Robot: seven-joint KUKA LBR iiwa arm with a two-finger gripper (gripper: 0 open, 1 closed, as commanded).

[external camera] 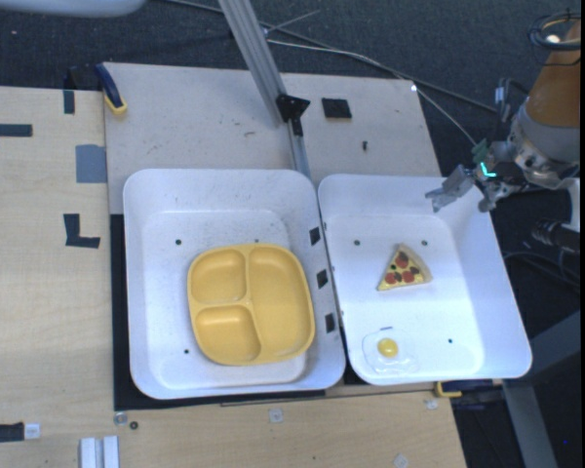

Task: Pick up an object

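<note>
Hovering at the far right corner of the right bin [492,261], just above its rim: gripper [463,198], hung from a grey arm with an orange band [556,91] reaching in from the right. Fingers [447,187] spread apart, gripping nothing, with bare white bin wall showing between them.

Lying flat in the middle of that same bin, well apart from the gripper and nearer the camera: toy pizza slice [403,269], tip pointing toward the far side, red spots on yellow. Resting nearer still, close to the front rim: toy fried egg [387,349], white with a yellow yolk, apart from the slice.

Sitting in the left bin [146,261], toward its front: yellow divided plate [251,303] with three compartments, upright. Touching side by side along their inner rims, both bins, on a pale bench [205,125].
</note>
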